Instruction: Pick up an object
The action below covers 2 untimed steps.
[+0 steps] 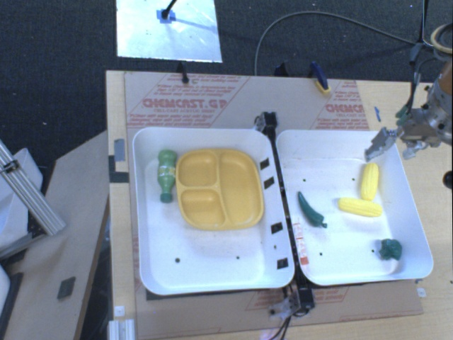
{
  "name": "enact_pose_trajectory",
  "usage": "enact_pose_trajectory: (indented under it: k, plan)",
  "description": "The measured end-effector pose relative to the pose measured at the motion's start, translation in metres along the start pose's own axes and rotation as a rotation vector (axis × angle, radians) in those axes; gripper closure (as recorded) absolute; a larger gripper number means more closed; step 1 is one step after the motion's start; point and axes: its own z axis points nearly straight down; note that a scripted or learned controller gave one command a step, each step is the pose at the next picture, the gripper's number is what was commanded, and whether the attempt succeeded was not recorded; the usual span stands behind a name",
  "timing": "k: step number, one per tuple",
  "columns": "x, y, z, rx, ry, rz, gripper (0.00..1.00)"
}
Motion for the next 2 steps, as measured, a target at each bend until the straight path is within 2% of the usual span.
enact_pose_trajectory:
  k: [1, 2]
  plan:
    - [0.001, 0.002, -0.007, -0.012, -0.002, -0.003, 0.0]
    - [-0.003, 0.011, 0.039, -0.009, -0.002, -0.001, 0.0]
